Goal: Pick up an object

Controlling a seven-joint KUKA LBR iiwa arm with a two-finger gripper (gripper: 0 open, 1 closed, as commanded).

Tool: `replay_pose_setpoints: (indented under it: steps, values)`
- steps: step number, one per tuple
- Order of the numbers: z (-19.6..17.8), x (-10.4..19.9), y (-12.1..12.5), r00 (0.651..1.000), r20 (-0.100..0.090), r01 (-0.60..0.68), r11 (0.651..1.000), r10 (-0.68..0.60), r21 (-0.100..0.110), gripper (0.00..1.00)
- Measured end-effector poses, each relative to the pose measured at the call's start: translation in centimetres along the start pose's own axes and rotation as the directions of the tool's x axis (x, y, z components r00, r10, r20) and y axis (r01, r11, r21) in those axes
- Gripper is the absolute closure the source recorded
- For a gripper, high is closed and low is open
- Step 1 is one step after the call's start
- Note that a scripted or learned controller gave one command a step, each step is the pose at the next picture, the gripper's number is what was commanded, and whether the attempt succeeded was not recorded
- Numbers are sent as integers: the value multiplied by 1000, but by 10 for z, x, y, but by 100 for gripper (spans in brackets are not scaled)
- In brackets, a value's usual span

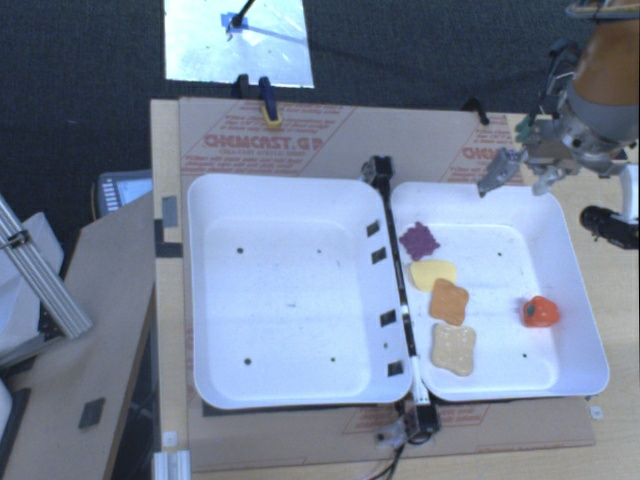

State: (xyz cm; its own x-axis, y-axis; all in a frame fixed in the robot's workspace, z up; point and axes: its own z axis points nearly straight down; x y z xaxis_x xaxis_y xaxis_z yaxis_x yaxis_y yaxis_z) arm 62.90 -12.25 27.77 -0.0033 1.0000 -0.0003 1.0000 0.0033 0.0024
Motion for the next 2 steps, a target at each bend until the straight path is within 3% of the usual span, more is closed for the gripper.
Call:
replay_pose_setpoints:
  steps: [1, 2]
  values:
    - [-228, -19, 41, 1000, 6, 3, 1000, -3, -20, 0]
    - [-229, -18, 41, 1000, 3, 7, 1000, -7, -6, 100]
